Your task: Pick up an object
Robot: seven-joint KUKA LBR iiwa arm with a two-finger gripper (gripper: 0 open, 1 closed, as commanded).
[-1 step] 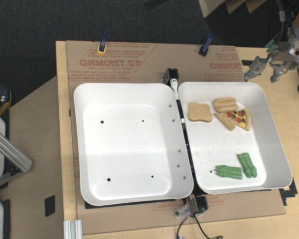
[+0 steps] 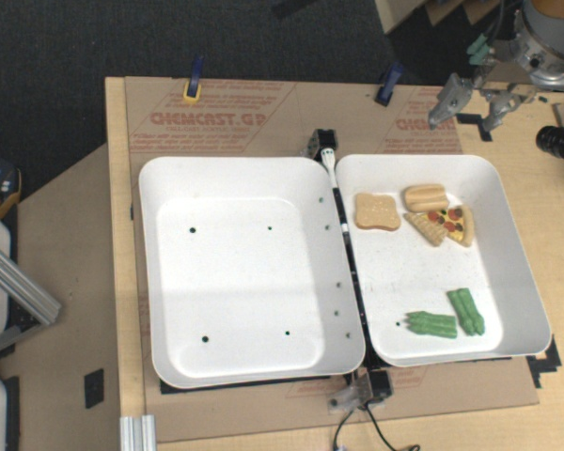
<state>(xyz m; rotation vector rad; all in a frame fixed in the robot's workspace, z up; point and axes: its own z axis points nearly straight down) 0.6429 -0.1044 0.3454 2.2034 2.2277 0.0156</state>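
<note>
So from where I stood, the gripper (image 2: 472,104) was hanging up past the far right corner of the right bin (image 2: 513,252), above the cardboard rather than over the bin itself. Its two fingers were spread apart with nothing between them, so it had hold of zilch at that point. My read was that it was parked up and out of the way so the camera had a clean look at the goods before a pick.

All the pickable stuff sat in the right bin. Toward the far end there was a slice of toast (image 2: 377,212), and just right of it a little bread roll (image 2: 425,197) sitting right against a pizza slice (image 2: 444,225). Those two were bunched up touching, which I guessed would make a clean grab trickier since the fingers need room on both sides. The toast lay flat by itself, with a bit of space round it.

Down at the near end were two green bean pod things: one (image 2: 430,324) lying crosswise and the other (image 2: 466,311) running more near-to-far, their ends close together at the right. Well apart from the bread pile.

The left bin (image 2: 160,252) had only bare white floor, which made sense as the drop-off side. A black divider (image 2: 341,233) ran between the two bins, and everything sat on a cardboard sheet (image 2: 263,111) clamped to the counter (image 2: 66,214).

Task looked not started yet. If I had to bet, the toast or a bean pod was the easier target.
</note>
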